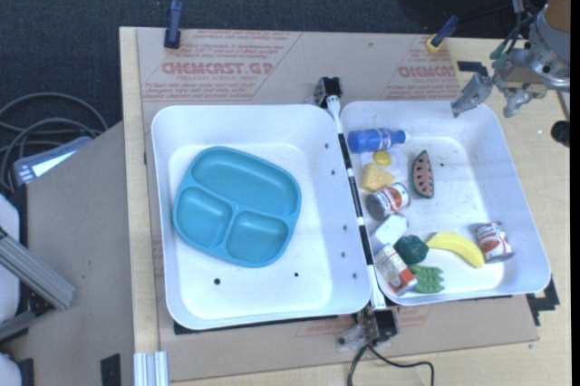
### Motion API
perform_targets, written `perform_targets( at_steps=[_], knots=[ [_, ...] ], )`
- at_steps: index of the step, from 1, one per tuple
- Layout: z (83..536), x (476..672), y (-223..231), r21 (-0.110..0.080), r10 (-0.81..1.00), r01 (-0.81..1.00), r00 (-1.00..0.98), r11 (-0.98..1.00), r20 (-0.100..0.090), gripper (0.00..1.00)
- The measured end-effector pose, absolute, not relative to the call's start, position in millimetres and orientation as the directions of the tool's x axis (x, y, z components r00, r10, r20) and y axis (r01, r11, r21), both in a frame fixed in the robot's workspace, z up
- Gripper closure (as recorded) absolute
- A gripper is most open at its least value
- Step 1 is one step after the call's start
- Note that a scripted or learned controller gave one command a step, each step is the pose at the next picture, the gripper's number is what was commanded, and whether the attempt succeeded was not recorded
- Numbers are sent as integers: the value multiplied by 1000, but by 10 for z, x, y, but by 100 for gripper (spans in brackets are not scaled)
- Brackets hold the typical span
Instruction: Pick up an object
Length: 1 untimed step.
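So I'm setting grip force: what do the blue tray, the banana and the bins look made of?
The blue tray looks like moulded matte plastic: uniform colour, rounded compartments. The banana seems a plastic toy, evenly yellow with a slight sheen. The bins appear to be thin, smooth white plastic with rounded rims, though that is uncertain.

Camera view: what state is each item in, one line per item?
Two-finger gripper: jaws open, holding nothing, above right bin's far rim.
Blue plastic bottle: lying on its side.
Blue divided plate: flat in left bin.
Yellow toy banana: lying flat.
Red-labelled can: tipped over.
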<state>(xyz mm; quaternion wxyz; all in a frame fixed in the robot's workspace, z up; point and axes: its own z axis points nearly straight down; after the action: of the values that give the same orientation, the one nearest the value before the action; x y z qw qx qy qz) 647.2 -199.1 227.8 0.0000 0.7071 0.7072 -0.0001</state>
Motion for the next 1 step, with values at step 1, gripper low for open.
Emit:
perform_targets(
  at_steps=[1],
  knots=[
    [850,6515,-1681,0,1000,1000,-1,1,0,0]
  ],
)
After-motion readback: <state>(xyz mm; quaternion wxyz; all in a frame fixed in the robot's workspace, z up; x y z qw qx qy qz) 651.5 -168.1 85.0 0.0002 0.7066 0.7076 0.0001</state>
